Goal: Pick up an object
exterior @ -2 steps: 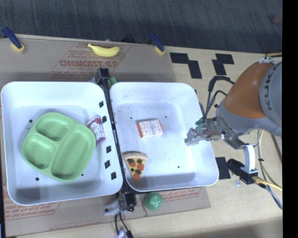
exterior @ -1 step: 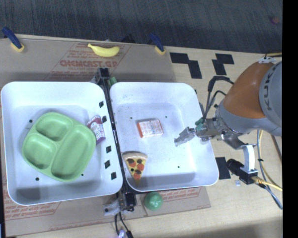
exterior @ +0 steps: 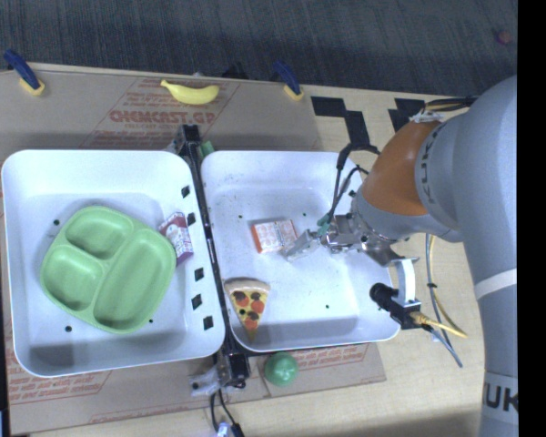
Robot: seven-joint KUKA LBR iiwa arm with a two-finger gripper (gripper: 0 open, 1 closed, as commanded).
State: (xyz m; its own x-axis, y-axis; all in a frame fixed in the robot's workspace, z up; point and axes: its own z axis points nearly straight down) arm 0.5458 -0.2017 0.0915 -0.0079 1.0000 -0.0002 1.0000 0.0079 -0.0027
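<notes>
Tabletop covered in brown cardboard, seen from above at a slant, carrying two shallow white bins side by side. The left bin holds a green divided plate near its middle, with a small dark red packet just beside the plate, close to the bin's right wall. The right bin holds a small orange and white box near its centre and a toy pizza slice in its front left corner. A grey robot arm with an orange band reaches in over the right bin from the tabletop's right edge. Its hand sits low in the bin, its metal tips just beside the right side of the orange and white box, seemingly touching it; whether the fingers are open or closed cannot be told, and no object is seen between them. On the cardboard outside the bins, a yellow toy banana lies near the tabletop's back edge, and a green ball rests near the front edge, just beyond the right bin. Blue clamps grip the cardboard's back edge.
</notes>
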